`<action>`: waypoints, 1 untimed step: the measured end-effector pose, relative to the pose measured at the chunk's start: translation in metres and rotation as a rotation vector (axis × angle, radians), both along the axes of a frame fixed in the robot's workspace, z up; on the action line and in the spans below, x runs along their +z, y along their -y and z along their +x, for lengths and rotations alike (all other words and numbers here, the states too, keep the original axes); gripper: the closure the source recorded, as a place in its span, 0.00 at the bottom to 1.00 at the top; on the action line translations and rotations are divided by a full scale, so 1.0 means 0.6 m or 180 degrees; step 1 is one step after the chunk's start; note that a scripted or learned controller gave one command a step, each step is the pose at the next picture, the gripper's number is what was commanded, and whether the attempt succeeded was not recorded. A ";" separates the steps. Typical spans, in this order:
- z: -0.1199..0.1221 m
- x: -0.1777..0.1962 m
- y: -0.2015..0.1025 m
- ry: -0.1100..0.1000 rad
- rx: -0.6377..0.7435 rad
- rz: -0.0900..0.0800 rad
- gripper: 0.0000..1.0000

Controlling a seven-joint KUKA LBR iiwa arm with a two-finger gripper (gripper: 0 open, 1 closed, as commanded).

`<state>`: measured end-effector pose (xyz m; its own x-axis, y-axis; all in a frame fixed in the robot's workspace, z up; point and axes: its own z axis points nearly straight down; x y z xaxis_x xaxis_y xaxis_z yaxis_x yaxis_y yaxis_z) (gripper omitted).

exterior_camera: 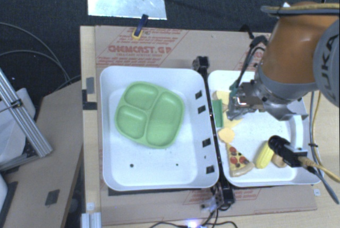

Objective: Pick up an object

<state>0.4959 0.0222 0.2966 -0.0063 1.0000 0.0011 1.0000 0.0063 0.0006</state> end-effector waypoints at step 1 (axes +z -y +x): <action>0.054 -0.088 -0.048 -0.0005 0.0000 -0.0002 1.00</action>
